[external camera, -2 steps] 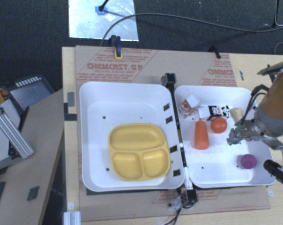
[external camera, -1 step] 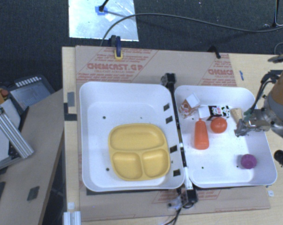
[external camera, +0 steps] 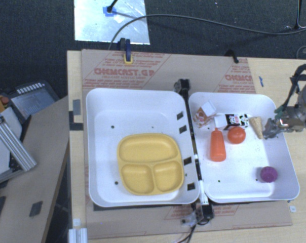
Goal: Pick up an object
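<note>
While my arm reaches in from the right, my gripper (external camera: 271, 129) hangs over the right edge of the right bin (external camera: 290, 186), just beside a small tan cone (external camera: 257, 127) that lies near the bin's upper right part. Whether it is touching the cone I cannot tell, and I cannot tell how the tool is set, since it is too small and blurred at that spot; nothing is visibly caught in it. To the left of the cone sits a round orange-red ball (external camera: 236, 135), and above that a little black-and-white carton (external camera: 237, 120). Further left lies an orange bottle (external camera: 217, 145), upright along the bin's length, with a small brown-and-white box (external camera: 204, 113) above it near the bin's upper left corner. A purple ball (external camera: 268, 174) rests apart from the rest, toward the lower right corner. The left bin (external camera: 105, 115) holds a yellow divided tray (external camera: 149, 162) with three compartments, set toward its lower middle. Both bins lie on a brown cardboard sheet (external camera: 143, 67) on the bench.
</note>
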